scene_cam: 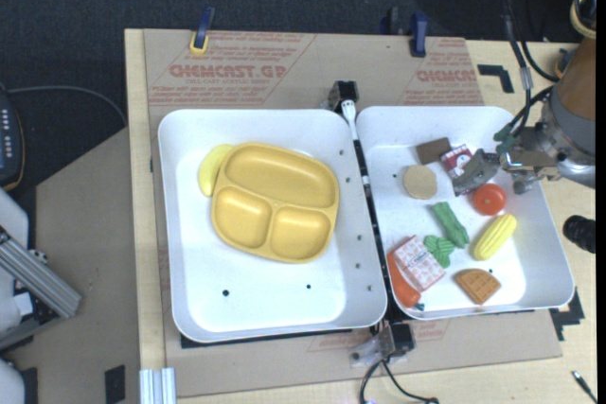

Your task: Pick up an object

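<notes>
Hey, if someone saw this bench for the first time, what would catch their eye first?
Probably the big yellow divided tray in the left bin. Next, the bright toy foods scattered in the right bin, such as the red tomato and yellow corn, with the pincer beside the tomato.

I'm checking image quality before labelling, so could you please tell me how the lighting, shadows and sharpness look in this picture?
Camera view: lighting is even and soft, the white bins bright but not blown out; the yellow tray shows mild sheen, with faint shadows under the toys; focus is fair across the bench, though the claw looks slightly blurred.
</notes>
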